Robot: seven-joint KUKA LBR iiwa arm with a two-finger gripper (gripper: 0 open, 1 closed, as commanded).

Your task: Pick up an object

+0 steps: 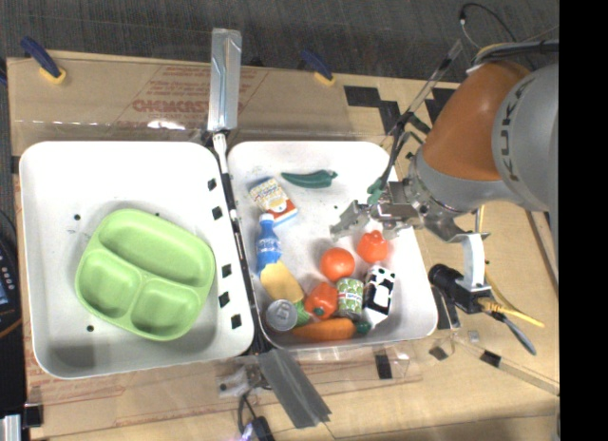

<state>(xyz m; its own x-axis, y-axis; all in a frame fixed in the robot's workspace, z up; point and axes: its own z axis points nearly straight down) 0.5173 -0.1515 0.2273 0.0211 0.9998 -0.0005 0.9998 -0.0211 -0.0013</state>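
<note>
My gripper [361, 209] hangs over the right part of the right bin [313, 159], open, with nothing seen between its fingers. Just below it in the view lies a small red fruit [372, 245], partly covered by the gripper body. An orange tomato [337, 263] sits left of that fruit. Nearer the front are a green can [351, 295], a black-and-white carton [380, 292], a red pepper [320, 300] and a carrot [323, 330]. A blue bottle [268, 239], a yellow piece [282, 282] and a silver can [280, 314] line the left wall.
A dark green chili [309, 179] and a snack packet [273, 197] lie at the back of the right bin. The left bin [57, 173] holds a green divided plate [144, 273]. A clamp bar [223, 78] stands where the bins meet.
</note>
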